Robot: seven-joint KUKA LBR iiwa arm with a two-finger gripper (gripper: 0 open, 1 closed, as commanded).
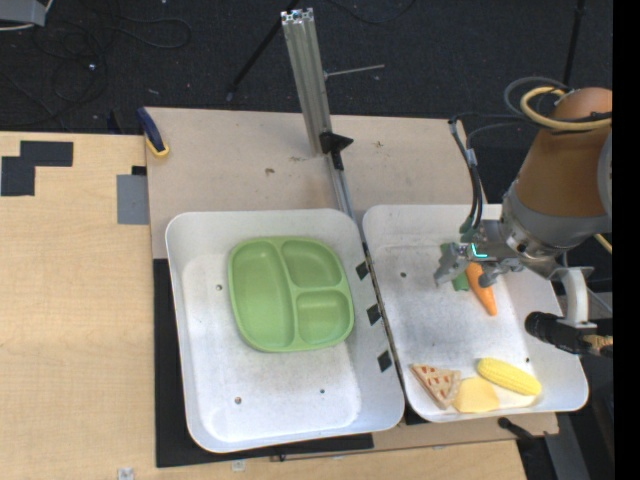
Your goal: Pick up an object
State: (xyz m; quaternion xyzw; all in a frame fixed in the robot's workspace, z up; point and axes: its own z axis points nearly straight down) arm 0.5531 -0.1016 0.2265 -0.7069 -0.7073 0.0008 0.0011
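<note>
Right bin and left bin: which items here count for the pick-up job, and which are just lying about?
Belongs to the job:
- gripper, low in the right bin
- toy carrot, right by it
- toy corn cob
- yellow piece
- waffle wedge

Just lying about:
- green divided plate in the left bin
- metal post

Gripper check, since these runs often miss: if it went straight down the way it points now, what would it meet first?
Most likely the toy carrot lying just below the gripper in the right bin, though depth is hard to judge.
</note>
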